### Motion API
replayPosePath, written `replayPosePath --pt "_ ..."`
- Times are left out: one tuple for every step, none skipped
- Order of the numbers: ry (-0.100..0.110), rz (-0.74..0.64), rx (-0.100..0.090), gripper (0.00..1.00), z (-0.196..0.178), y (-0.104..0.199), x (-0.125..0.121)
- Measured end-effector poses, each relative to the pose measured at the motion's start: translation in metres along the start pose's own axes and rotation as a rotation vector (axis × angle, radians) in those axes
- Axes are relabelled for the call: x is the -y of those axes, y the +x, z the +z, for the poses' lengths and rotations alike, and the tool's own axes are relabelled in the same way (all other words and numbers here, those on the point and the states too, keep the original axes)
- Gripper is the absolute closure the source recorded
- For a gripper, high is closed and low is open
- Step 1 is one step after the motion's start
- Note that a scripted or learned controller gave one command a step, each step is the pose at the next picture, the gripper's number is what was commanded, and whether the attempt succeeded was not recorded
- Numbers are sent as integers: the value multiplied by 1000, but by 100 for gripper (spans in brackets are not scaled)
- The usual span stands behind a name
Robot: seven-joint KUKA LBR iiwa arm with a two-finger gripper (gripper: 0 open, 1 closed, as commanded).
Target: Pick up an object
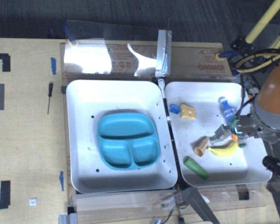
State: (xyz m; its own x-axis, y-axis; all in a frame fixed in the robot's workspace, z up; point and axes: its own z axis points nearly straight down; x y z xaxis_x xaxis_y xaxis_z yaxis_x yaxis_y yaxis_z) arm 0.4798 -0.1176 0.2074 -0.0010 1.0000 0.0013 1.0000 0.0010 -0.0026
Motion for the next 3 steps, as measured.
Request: replayPosePath --pt "2 -77 -1 0 111 27 1" --pt "-8 -251 2 0 120 14 -53" --pt "-15 -250 3 100 109 14 -56"
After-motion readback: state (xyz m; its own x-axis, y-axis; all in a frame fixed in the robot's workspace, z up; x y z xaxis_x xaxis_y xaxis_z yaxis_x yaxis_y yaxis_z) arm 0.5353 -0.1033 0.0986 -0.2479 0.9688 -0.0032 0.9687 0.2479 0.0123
